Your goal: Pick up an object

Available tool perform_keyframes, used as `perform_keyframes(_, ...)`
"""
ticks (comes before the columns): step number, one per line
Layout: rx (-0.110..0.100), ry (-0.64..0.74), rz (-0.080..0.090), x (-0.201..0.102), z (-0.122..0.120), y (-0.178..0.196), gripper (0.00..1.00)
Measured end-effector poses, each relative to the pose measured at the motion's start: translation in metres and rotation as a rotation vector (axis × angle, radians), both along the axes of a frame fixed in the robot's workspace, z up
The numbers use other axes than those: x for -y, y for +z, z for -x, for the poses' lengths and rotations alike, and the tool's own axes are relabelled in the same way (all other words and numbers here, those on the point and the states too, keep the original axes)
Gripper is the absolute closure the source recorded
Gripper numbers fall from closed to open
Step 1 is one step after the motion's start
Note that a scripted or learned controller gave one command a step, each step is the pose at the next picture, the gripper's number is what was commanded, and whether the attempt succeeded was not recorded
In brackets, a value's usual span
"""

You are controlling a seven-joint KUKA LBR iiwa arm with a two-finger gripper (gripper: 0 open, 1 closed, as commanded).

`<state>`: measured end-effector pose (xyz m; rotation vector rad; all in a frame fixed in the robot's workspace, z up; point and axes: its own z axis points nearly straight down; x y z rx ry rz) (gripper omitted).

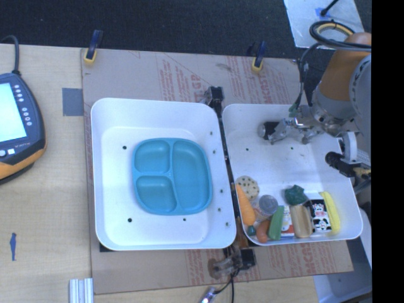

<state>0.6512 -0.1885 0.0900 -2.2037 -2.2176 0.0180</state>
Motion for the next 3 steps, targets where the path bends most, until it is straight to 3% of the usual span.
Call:
perform_keyframes(1,-0.006,0.002,-0.001,-0.066,-0.001,0.0,0.0)
perform_keyframes(2,0.015,-0.002,0.004,-0.013,0.082,0.019,0.0)
perform_keyframes(3,0.015,-0.001,0.003,-0.014,0.153,0.052,0.0)
